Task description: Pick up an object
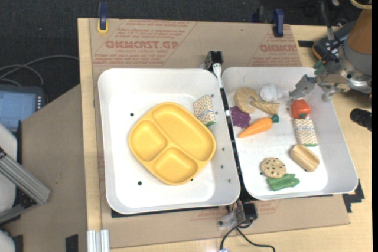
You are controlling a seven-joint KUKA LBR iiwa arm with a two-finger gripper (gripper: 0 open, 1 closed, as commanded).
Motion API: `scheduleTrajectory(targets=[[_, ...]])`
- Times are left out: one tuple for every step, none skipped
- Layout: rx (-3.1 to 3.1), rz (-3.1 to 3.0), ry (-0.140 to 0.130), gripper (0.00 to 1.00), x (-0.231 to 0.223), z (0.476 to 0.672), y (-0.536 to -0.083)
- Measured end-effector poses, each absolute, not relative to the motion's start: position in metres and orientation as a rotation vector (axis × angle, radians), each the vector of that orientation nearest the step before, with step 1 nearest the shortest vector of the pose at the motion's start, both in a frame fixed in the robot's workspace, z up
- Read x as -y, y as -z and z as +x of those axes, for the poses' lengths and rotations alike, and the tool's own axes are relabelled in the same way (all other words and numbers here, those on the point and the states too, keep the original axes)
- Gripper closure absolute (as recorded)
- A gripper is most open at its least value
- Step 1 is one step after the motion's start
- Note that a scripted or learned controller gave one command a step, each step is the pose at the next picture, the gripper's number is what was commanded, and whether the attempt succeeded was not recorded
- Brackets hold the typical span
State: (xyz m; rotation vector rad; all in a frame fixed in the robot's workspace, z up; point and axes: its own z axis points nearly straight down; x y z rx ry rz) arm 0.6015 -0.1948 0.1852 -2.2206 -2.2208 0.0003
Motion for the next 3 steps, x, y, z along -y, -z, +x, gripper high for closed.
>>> scheduleTrajectory(targets=[[2.223, -2.219, -0.001, 0.00, 0.210, 0.625, -0.082], [2.226, -2.221, 0.001, 1.00, 0.209, 0.625, -0.096], [2.219, -2.216, -0.004, 1.00, 0.163, 0.575, -0.131]])
